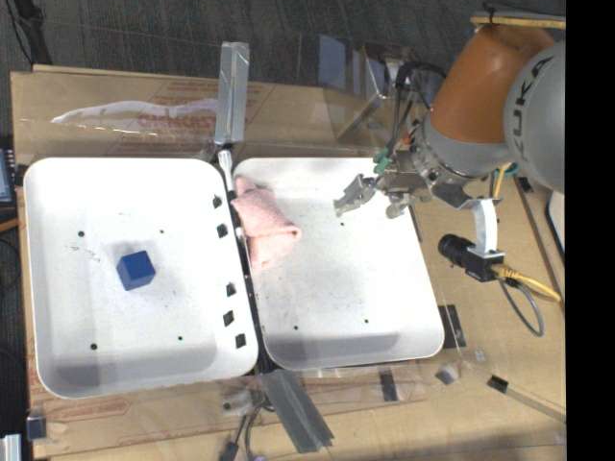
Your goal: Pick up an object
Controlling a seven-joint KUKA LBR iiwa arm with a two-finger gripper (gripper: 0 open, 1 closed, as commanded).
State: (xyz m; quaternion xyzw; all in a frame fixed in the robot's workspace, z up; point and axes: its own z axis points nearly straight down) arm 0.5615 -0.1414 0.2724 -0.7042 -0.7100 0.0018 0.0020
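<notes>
"KUKA" lettering on arm (538,84), pink cloth (261,224)

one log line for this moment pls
gripper: over right white bin, holding nothing | pink crumpled cloth: right bin, left edge | small blue cube: left white bin

The grey KUKA arm (538,104) comes in from the right side of the frame, upper area, w/ its broad orange band (485,75) sitting just above the wrist. Below the band the wrist section is grey metal, tilted down and to the left. The two-finger metal gripper (352,200) sticks out leftward from the wrist, approx. level, fingers pointing left and slightly down (tips look a little apart, nothing seen between them). Thin cables run along the wrist's upper side. A black cylindrical part w/ a white bracket hangs below the wrist on the right.
</notes>
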